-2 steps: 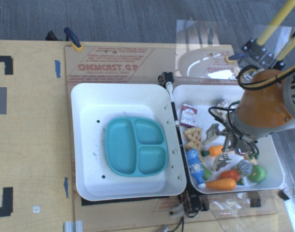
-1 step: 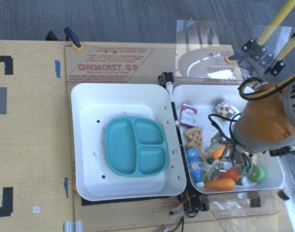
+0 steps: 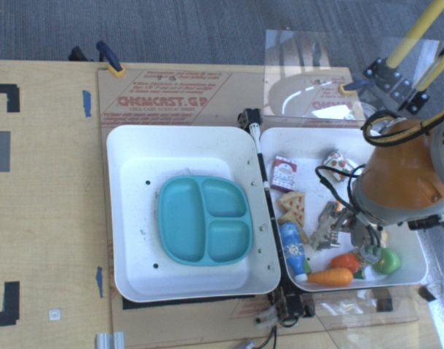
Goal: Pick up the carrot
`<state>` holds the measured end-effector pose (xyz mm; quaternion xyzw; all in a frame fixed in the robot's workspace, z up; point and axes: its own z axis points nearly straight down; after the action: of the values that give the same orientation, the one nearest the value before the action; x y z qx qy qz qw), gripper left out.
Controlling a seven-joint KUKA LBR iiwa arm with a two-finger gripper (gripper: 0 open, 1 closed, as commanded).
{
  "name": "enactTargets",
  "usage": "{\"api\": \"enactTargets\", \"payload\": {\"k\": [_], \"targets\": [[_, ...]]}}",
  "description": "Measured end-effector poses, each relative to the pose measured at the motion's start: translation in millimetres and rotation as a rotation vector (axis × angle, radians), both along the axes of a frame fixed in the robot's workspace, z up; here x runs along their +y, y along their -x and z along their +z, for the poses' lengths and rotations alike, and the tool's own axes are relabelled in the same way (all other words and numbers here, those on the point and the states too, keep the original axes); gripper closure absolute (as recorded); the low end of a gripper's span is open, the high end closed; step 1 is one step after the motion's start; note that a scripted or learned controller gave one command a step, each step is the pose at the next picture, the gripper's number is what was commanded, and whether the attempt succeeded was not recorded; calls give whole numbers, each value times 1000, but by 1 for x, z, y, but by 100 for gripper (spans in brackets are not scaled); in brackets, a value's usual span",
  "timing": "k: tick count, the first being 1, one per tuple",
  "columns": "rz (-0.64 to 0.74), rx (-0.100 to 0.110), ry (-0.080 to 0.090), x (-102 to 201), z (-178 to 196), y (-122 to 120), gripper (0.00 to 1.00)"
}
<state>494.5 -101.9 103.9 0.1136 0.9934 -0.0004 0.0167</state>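
- Carrot (image 3: pixel 331 276) lies flat in right bin (image 3: pixel 418 264), near its front wall, long axis roughly l-r, leafy green end not clear from here.
- Neighbours: blue bottle (image 3: pixel 292 249) just left of it, tip nearly touching; red-orange item (image 3: pixel 346 261) right behind, touching or close; green item (image 3: pixel 386 262) off to the right.
- Gripper (image 3: pixel 343 227) hangs over the bin, just behind carrot; metal parts visible but can't tell how the fingers are set. Nothing seen between them, so no hold.
- Left bin (image 3: pixel 127 195) carries teal tray (image 3: pixel 205 219), not involved.
- Handling, my guess: looks like toy plastic, so light, stiff, smooth, prob slippery; tapered, so it may squirt toward the thin end.
- Best hold, imo: across the short width at mid-body or the thicker half, fingers front-to-back.
- Risk: front wall and red-orange item crowd both sides, little room for the fingers; bottle could get nudged.
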Motion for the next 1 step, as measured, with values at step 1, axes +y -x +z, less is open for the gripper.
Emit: {"api": "enactTargets", "payload": {"k": [1], "targets": [[0,2,0,0,-1,0,0]]}}
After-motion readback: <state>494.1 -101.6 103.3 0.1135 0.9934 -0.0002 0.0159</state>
